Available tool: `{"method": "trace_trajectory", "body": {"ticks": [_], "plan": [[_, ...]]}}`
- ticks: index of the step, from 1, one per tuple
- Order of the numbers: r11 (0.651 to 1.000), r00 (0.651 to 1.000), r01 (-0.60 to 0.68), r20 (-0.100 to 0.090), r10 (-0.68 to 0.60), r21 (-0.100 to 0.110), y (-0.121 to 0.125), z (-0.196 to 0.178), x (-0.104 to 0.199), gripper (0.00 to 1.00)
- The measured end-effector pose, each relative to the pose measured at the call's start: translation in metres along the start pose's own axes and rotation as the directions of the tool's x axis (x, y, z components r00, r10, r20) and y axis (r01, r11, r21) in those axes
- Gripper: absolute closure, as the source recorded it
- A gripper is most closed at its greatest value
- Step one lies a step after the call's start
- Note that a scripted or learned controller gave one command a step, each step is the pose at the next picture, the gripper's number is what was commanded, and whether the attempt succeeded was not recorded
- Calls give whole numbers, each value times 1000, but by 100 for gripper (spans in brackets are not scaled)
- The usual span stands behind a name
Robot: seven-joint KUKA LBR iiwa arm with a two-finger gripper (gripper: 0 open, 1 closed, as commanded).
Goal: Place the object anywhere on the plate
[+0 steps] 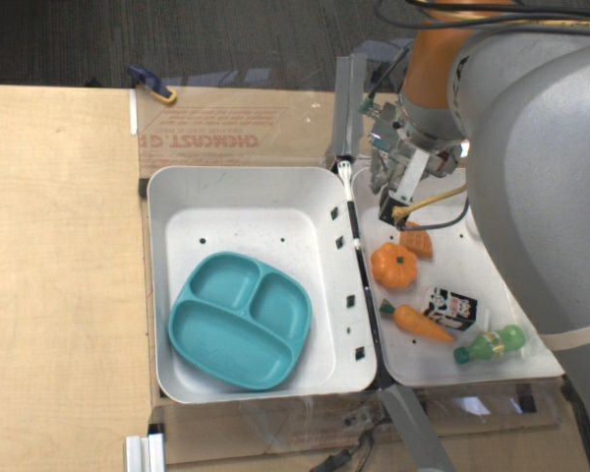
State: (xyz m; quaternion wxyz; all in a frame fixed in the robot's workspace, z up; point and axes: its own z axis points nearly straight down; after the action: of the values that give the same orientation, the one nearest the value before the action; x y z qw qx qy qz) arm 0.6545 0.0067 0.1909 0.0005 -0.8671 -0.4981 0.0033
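Colour-wise: both bins are plain white, the left bin [172, 200] and the right bin [511, 347]. The plate [240, 320] in the left one is a solid teal, three sections, no pattern. Over in the right bin there's a bright orange pumpkin [394, 266], an orange carrot [421, 324] with a green tip, a black-and-white printed packet [452, 308], and a green bottle [490, 344]. The bench [54, 264] is pale tan wood.

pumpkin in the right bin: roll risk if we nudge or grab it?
The pumpkin looks round and squat, so a side push would probably roll it toward the carrot close by. Its smooth curved sides may slip from a two-finger pinch. It is likely a light toy, so easily knocked.
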Motion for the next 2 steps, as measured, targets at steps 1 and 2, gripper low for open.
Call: {"method": "trace_trajectory", "body": {"ticks": [1,2], "plan": [[947,947,-323,-2,323,-1,-26,-28,-7,100],[999,999,-48,-1,48,0,-88,1,24,100]]}}
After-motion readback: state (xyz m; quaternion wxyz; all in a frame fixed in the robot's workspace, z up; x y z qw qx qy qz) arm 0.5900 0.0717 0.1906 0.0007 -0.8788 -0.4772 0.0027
